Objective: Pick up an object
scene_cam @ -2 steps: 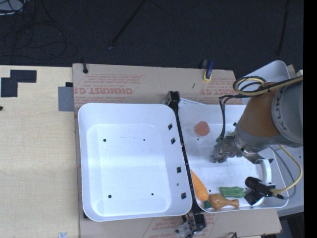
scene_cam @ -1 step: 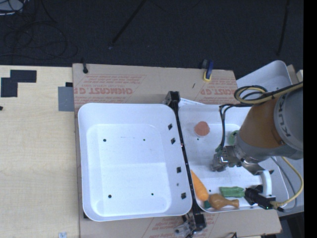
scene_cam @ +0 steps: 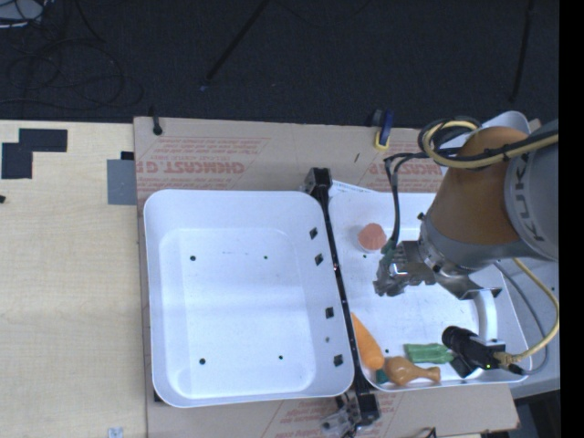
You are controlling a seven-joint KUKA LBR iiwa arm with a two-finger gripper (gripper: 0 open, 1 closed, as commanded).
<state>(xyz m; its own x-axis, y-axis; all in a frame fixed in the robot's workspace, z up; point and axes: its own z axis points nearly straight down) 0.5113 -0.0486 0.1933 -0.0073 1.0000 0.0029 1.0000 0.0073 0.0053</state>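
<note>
My gripper (scene_cam: 391, 279) hangs over the middle of the right bin (scene_cam: 415, 310), low above its white floor. A round pink object (scene_cam: 371, 236) lies just up and left of it, apart from it. An orange carrot-shaped piece (scene_cam: 366, 340) rests along the bin's left wall, below the gripper. At the bin's near edge lie a tan pear-shaped piece (scene_cam: 408, 370) and a green piece (scene_cam: 429, 353). I see nothing between the gripper and the floor.
The left bin (scene_cam: 239, 292) stands beside the right one, with a black divider rail (scene_cam: 330, 272) between them. The arm's grey and orange body (scene_cam: 479, 203) covers the right bin's far right part.
</note>
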